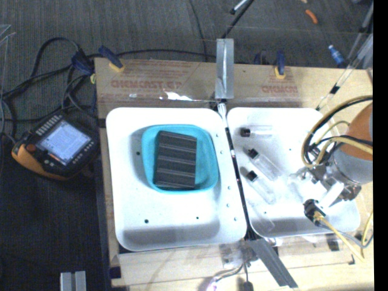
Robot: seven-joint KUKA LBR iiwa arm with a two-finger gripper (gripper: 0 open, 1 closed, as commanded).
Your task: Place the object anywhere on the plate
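Camera view: the left bin [176, 220] holds a teal plate [208, 162], and a dark grey ribbed block [176, 159] lies flat on the middle of that plate, its long side running front to back. The teal rim shows all round the block.

The right bin [291, 141] holds 3 small clear vials with black caps. The 1st vial [257, 130] lies near the back wall, the 2nd vial [262, 159] lies slantwise near the middle, and the 3rd vial [260, 188] lies slantwise in front of it. All 3 keep to the left half of this bin and lie apart from one another.

The gripper [321, 183] hangs low over the right half of the right bin, well apart from the plate and to the right of the vials. It is seen against white and glare, so I cannot tell whether it is open or closed, or whether it has hold of anything. The arm [362, 139] comes in above it with black and yellow cables looped round the wrist.

The 2 bins touch along their inner rims, and a metal post [224, 71] stands behind that seam. They rest on a pale wooden bench [151, 85] with faint red lettering, held by blue clamps at its back edge. Dark carpet [121, 11] surrounds the bench. A teach pendant [59, 145] with a lit screen lies on it to the left, with black cables trailing away.
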